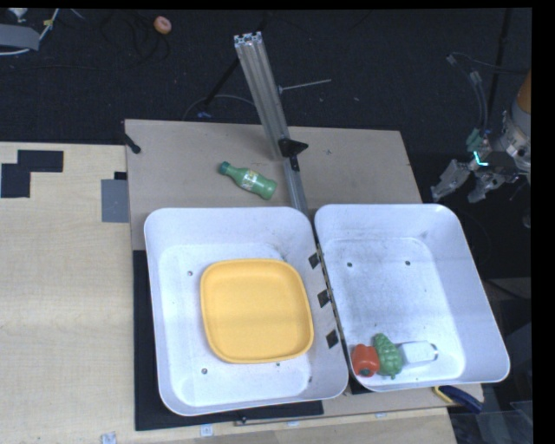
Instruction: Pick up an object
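A yellow square plate (257, 310) lies flat in the left bin (165, 286). In the near left corner of the right bin (451, 251) sit a red pepper-like toy (365, 360), a green knobbly toy (388, 355) touching it, and a white piece (418, 352) beside them. A green bottle (248, 179) lies on its side on the bench behind the left bin. My gripper (465, 181) hangs off the bench beyond the right bin's far right corner, over the dark floor, far from every object, fingers spread with nothing between them.
A slanted aluminium bar (269, 95) rises from behind the seam between the bins. Black clips (323, 297) join the two bins. Cables and a small orange ball (162, 23) lie on the dark floor at the back.
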Available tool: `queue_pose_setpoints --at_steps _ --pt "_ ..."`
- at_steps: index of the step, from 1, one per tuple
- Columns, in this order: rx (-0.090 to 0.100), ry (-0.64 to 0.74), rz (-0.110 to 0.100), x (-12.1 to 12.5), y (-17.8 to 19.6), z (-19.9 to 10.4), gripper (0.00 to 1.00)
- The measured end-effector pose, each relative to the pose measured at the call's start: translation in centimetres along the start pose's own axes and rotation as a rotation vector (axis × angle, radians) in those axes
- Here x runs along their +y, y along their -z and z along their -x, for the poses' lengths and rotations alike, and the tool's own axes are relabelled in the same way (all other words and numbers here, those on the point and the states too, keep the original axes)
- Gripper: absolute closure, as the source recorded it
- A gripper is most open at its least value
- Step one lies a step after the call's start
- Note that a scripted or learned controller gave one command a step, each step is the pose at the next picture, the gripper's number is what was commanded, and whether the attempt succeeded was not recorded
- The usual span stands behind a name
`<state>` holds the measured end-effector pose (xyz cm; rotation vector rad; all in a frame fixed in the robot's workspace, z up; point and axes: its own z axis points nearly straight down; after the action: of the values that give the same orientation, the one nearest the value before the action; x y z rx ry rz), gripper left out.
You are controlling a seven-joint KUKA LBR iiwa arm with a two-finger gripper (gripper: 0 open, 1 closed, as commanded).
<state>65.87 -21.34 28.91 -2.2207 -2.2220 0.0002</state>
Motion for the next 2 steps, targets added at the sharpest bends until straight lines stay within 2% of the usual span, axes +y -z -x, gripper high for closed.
queue_pose_setpoints --at_steps 1,2 --pt "0.000 0.000 0.000 0.0 0.0 0.0 0.00" --pt "0.001 0.000 -0.004 0.5 -4.5 -0.5 0.00"
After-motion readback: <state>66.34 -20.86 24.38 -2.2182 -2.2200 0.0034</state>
